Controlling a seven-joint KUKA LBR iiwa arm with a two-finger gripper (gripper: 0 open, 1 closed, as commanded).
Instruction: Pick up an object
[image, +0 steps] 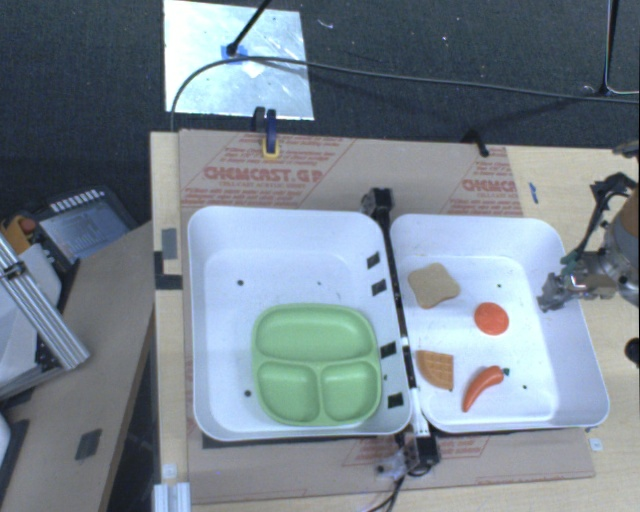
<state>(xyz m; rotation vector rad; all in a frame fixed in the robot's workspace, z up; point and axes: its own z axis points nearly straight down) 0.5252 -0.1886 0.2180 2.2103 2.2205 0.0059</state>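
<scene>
The right bin (520, 245) holds several toy foods. A tan bread slice (434, 285) lies at its upper left and a round orange piece (491, 318) near its middle. A square waffle-like cracker (436, 368) rests by the bin's left wall, and an orange-red chili pepper (483, 386) lies toward the front. My gripper (560, 290) hangs over the right rim of this bin, to the right of the round orange piece and apart from all the objects. It is small and dark against the arm.
The left bin (230, 250) holds a green divided plate (316, 362) in its front half. A black divider strip (388, 300) runs between the two bins. Cardboard (300, 170) lies under both bins, and cables run across the dark floor behind.
</scene>
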